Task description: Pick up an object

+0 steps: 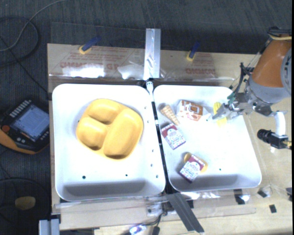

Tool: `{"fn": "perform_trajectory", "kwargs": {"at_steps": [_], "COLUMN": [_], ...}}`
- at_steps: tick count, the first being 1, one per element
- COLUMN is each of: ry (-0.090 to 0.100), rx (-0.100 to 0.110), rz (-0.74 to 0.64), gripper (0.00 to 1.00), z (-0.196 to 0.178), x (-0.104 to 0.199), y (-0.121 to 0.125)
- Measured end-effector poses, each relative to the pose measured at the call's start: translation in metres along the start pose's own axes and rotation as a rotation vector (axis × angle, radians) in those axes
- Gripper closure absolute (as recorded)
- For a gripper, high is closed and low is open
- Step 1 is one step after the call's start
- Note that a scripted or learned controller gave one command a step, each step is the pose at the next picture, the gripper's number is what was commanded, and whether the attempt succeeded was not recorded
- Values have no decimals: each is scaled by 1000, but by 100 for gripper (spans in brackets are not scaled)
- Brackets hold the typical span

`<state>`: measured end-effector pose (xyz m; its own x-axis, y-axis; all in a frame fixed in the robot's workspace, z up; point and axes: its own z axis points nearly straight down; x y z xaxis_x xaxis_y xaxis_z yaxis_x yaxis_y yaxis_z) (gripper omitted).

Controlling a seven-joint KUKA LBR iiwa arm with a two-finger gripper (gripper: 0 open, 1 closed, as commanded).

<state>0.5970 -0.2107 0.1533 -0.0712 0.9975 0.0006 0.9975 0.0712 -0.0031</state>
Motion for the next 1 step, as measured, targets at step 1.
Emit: {"fn": "perform_trajectory", "kwargs": {"at_steps": [1], "ry": [-1], "rx": [0], "rz": [0], "gripper": [100], "z": [-40], "x": [61], "y": [27]}}
